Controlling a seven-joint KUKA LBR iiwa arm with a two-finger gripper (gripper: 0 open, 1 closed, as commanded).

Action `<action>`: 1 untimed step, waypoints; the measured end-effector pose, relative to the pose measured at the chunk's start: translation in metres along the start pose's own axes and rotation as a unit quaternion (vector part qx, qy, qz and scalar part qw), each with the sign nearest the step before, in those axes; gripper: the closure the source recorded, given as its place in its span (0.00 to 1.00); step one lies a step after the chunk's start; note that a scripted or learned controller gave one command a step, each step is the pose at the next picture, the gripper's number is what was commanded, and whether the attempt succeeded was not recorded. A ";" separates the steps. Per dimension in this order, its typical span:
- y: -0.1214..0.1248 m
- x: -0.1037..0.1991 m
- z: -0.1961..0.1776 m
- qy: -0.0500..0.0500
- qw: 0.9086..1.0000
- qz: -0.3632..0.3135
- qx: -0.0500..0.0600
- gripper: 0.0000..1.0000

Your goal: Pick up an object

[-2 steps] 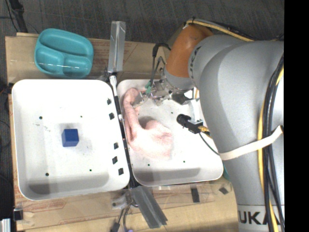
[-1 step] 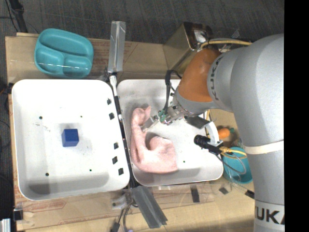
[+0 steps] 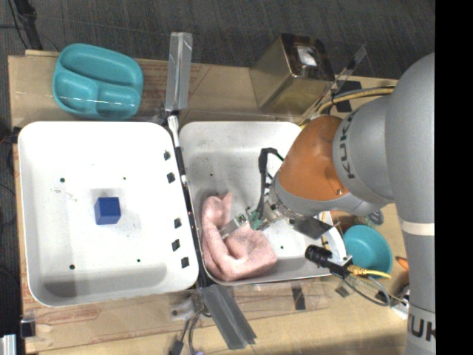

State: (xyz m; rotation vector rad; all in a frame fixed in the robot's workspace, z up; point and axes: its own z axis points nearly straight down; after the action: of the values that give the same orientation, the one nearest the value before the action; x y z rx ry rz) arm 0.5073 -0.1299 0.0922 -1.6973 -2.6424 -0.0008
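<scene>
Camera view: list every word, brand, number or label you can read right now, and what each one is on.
"KUKA", only partly visible, runs down the grey arm casing beside the orange band.
"KU", cut off by the frame's lower edge, is on the arm's lower grey segment.
The blue cube, pink cloth, both white bins and teal tray carry no readable text.

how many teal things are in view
2. A teal tray lies on the bench beyond the left bin. A teal bowl sits right of the right bin, partly behind the arm; more may be hidden under it.
</scene>
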 end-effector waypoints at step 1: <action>-0.016 0.038 0.000 -0.001 1.000 -0.008 0.000 0.00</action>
State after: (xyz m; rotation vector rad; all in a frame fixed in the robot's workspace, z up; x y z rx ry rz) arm 0.4772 -0.1014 0.0922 -1.6773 -2.6577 -0.0002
